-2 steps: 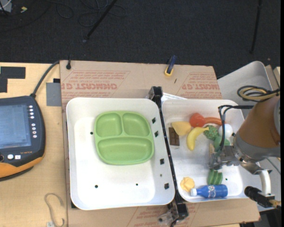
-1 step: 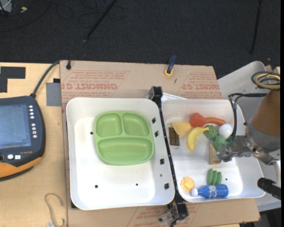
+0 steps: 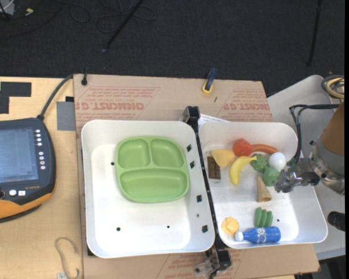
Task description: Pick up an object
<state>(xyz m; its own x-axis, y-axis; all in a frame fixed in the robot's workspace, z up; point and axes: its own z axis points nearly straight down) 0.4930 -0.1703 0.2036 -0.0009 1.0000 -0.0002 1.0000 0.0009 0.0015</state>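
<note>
The right bin (image 3: 305,214) holds several toy items: a red-orange piece (image 3: 245,147), a yellow wedge (image 3: 223,157), a banana (image 3: 239,168), a dark brown block (image 3: 213,167), a green leafy piece (image 3: 262,167), a white ball (image 3: 276,160), a tan cylinder (image 3: 263,190), a green pair of pods (image 3: 263,217), a small yellow item (image 3: 230,225) and a blue bottle (image 3: 262,235). My gripper (image 3: 284,182) reaches in from the right, low over the bin, just right of the green leafy piece and below the white ball. I see nothing held in it.
The left bin (image 3: 104,225) carries a green divided plate (image 3: 153,169). A black divider (image 3: 200,185) separates the two bins. A tablet (image 3: 14,161) lies on the bench at far left. Cardboard (image 3: 163,100) lies under the bins.
</note>
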